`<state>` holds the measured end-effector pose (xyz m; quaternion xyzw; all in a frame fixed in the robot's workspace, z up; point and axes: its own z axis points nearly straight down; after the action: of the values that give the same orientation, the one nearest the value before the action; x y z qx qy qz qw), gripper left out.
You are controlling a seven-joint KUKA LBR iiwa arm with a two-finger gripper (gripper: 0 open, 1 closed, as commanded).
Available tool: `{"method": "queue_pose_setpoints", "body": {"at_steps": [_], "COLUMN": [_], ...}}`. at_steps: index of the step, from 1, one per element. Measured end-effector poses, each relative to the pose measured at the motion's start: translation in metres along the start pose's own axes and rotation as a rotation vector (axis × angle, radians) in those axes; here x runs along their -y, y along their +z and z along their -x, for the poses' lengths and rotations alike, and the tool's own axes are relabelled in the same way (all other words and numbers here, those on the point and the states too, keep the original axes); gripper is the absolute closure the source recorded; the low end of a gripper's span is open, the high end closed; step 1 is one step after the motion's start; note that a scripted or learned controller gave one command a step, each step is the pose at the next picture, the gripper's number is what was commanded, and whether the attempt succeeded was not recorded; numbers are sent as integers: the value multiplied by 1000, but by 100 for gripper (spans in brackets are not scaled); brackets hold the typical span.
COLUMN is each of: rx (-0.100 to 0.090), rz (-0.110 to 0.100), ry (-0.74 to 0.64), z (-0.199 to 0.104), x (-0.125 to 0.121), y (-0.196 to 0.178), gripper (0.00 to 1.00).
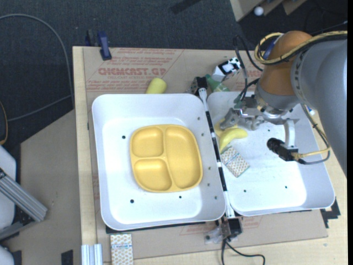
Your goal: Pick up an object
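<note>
Approach step: gripper [241, 119] hangs low in the right bin [309, 195], just above the banana [231, 136] beside a patterned packet [235, 162]; finger state unreadable. Next move needs a straight descent, then closing.

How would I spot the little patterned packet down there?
Find the right-hand white bin, where the gripper hangs. Near its left wall lies a yellow banana; the packet is just below it. It alone is flat, squarish and speckled.
</note>
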<state>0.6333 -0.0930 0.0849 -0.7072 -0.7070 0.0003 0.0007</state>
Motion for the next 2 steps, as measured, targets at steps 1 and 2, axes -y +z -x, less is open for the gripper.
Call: {"method": "queue_pose_setpoints", "body": {"at_steps": [1, 2], "rx": [0, 0], "rz": [1, 1], "ry": [1, 1], "z": [0, 0], "x": [0, 0], "y": [-10, -10], "gripper": [100, 0]}}
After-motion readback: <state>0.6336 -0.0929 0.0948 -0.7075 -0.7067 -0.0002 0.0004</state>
